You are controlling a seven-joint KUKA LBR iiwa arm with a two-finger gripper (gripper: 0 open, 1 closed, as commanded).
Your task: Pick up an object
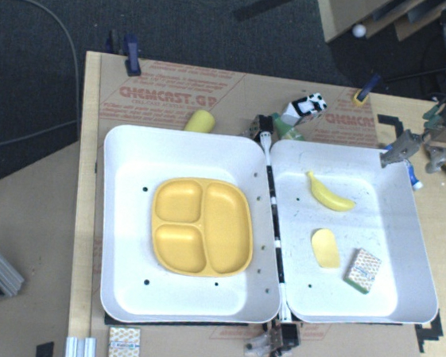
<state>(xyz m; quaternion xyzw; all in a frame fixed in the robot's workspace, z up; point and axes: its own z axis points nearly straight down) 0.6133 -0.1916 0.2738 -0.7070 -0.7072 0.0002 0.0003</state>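
The right bin holds three things. A yellow banana lies near its upper middle. Below it rests a flat pale-yellow piece, and to that piece's right a small patterned box with a green edge. My gripper hangs over the bin's far right corner, well apart from all three, with nothing seen in it.
The left bin carries a yellow divided plate. Behind the bins, on the cardboard, lie a yellow cylinder and a black-and-white toy. Blue clamps grip the board's far edge. A small patterned box sits at the front.
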